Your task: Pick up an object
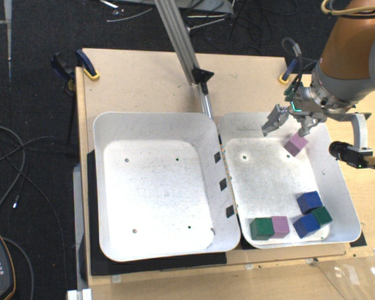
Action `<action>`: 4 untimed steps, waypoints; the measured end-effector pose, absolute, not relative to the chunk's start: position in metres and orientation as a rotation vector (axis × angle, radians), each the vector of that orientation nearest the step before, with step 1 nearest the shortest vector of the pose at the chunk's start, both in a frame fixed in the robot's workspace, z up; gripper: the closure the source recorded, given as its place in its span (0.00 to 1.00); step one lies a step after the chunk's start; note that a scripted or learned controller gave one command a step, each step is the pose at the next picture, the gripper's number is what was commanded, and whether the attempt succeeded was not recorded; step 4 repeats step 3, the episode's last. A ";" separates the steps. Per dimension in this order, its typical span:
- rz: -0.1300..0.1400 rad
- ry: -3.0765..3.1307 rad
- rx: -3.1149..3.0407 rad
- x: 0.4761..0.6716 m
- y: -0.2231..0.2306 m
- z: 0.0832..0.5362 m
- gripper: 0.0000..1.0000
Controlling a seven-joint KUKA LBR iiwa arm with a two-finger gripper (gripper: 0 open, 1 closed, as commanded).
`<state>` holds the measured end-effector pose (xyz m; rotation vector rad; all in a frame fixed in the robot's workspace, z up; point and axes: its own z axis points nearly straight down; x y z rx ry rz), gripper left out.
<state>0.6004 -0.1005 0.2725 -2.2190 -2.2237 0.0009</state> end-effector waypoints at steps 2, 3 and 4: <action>0.008 -2.213 -2.220 0.591 -0.210 0.117 0.00; -0.005 -2.230 -2.218 0.669 -0.223 0.096 0.00; -0.005 -2.230 -2.218 0.669 -0.223 0.096 0.00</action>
